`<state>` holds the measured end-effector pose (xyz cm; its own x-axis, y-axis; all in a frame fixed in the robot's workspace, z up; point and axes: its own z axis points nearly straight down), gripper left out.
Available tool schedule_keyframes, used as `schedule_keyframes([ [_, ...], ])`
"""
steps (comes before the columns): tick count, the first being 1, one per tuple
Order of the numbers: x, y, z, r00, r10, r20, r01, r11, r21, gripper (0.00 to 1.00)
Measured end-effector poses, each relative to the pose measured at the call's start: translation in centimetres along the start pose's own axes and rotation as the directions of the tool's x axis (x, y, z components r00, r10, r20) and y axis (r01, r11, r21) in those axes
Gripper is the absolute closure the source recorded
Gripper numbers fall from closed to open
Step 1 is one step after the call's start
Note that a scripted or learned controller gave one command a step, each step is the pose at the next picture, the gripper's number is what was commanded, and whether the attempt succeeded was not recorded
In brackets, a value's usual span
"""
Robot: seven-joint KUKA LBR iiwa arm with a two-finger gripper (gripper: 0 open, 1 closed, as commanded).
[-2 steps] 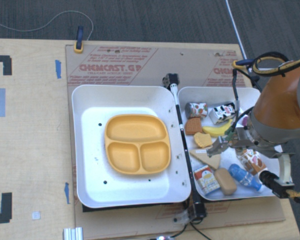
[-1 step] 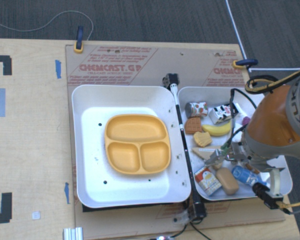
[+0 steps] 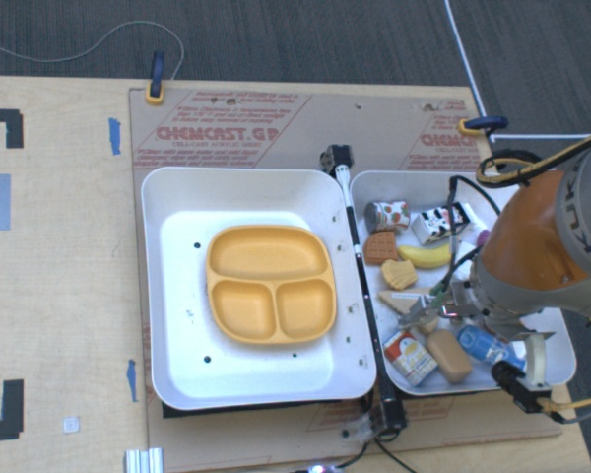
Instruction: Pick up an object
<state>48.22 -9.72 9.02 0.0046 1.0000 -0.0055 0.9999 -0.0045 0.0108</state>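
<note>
The right white bin (image 3: 561, 363) holds several small items. Among them are a yellow banana (image 3: 425, 254), a round brown cookie (image 3: 380, 246), a tan biscuit (image 3: 399, 275), a red and white carton (image 3: 411, 356), a tan bread-like piece (image 3: 448, 355) and a blue packet (image 3: 485, 347). My gripper (image 3: 426, 308) is low in this bin, reaching in from the right. It sits just below the tan biscuit and above the red and white carton, over a pale wedge-shaped piece (image 3: 398, 303). The grey and orange arm (image 3: 532, 254) hides the bin's right part.
The left white bin (image 3: 167, 264) holds an orange three-compartment plate (image 3: 271, 282). At the right bin's far end lie a small brown and white carton (image 3: 387, 213) and a black and white box (image 3: 432, 225). Cables (image 3: 502, 166) loop beside the arm.
</note>
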Motion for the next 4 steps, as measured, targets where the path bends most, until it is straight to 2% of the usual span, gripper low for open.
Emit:
schedule_keyframes([
  [1,0.1,0.0,0.0,1.000,0.000,0.002,0.000,1.000,-0.001,0.00],
  [2,-0.2,0.3,-1.1,1.000,0.003,0.011,-0.003,1.000,-0.012,1.00],
  [3,7.5,-0.1,-9.5,1.000,-0.007,-0.007,0.007,1.000,0.009,1.00],
  [4,2.7,0.1,-9.5,1.000,-0.004,-0.004,0.004,1.000,0.009,1.00],
])
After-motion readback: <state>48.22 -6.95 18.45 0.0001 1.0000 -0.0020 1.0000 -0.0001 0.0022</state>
